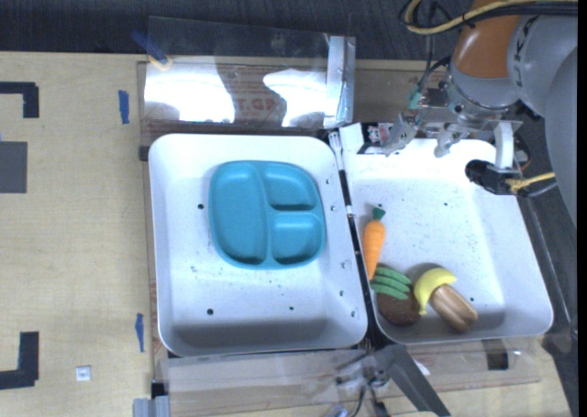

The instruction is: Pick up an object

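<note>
Toy carrot (373, 243), banana (432, 283), bread-like brown roll (452, 306) and a green-topped brown piece (394, 294) clustered against near-left corner of right bin (477, 213), presumably heaped for picking. Blue divided plate (267, 212) centred in left bin (174, 223). Gripper (420, 136) poised above far rim; claw state indeterminable. No legible writing.
</note>
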{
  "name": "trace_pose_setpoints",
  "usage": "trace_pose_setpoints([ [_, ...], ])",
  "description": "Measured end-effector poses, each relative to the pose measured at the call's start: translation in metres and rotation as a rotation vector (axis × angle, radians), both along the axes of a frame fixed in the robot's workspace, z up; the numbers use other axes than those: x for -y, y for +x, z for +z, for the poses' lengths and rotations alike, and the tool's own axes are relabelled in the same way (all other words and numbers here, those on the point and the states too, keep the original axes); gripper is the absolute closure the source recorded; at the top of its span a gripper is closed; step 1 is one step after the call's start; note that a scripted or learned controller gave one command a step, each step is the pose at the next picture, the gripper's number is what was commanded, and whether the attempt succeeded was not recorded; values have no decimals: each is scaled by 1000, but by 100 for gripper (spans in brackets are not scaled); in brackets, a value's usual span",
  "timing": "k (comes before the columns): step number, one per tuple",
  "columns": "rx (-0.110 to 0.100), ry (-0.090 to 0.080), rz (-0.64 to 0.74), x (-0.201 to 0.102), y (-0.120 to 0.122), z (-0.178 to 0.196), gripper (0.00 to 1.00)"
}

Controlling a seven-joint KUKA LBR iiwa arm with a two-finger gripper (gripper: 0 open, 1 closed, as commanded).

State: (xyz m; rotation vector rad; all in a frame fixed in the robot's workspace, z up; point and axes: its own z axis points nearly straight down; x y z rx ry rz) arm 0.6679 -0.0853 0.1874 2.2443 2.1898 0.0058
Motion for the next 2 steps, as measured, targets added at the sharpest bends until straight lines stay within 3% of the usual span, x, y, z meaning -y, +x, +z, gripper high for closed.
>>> trace_pose_setpoints([
  [1,-5,1,67,39,-32,-98,0],
  [2,-55,-6,101,34,-12,-97,0],
])
